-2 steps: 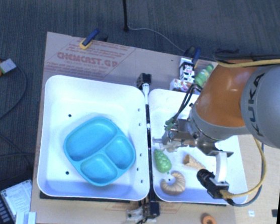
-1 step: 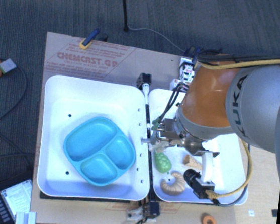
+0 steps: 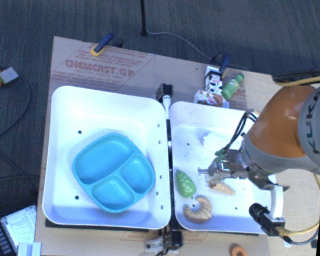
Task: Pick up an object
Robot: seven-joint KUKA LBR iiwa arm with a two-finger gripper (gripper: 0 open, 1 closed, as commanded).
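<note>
Your end effector (image 3: 219, 173) hangs low in the right bin (image 3: 191, 118); whether it is apart or together, you cannot tell. Just beside it lies one tan piece (image 3: 222, 188), then one green toy (image 3: 186, 184), one croissant (image 3: 198, 210). The left bin (image 3: 70, 107) holds one blue tray (image 3: 113, 171)

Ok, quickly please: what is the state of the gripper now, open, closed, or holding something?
Gripper: low in the right white bin, just above a small tan object; open or closed cannot be told, and no grasp is visible.

Two white bins (image 3: 60, 141), one blue divided plate (image 3: 114, 171), three small objects (image 3: 186, 184).
</note>
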